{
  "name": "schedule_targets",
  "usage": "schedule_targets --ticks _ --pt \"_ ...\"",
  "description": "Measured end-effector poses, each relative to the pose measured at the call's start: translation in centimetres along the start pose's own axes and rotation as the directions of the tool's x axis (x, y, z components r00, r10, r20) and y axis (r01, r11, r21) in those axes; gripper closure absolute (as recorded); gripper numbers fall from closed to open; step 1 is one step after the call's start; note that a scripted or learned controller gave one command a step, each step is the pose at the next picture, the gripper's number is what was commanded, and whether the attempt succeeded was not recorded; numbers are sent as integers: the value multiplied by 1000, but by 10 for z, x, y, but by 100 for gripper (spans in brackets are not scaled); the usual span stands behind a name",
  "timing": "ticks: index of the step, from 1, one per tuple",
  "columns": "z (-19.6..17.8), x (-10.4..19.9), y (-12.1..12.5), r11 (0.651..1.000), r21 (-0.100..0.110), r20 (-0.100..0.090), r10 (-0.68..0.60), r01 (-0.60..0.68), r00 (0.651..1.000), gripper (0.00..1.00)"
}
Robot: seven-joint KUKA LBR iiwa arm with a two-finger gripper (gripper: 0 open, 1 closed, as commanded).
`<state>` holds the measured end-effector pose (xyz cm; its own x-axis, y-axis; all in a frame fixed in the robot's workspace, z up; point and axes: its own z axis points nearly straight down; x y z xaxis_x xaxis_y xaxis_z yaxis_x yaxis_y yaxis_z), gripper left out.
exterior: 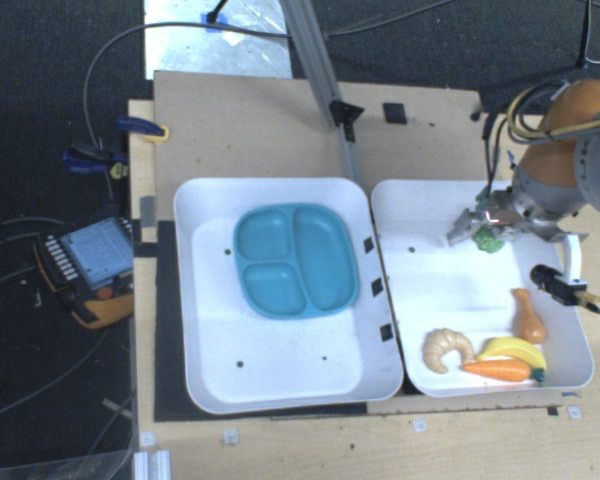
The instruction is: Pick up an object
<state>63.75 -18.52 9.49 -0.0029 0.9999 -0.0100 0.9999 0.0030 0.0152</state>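
My gripper hangs over the far part of the right bin, with a green thing at its tip. A croissant, banana, carrot and drumstick lie near the front. A blue tray sits in the left bin.

Blue tray, orange carrot

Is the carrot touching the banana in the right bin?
Touching. The camera view shows the carrot lying directly against the banana, with no white bin floor between them.
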Motion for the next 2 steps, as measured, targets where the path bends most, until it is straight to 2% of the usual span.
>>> schedule_targets --ticks 1,2 --pt "-16 -2 4 1000 -16 6 0 0 1000 100" --pt "-81 2 9 1000 6 -8 -3 3 1000 100"
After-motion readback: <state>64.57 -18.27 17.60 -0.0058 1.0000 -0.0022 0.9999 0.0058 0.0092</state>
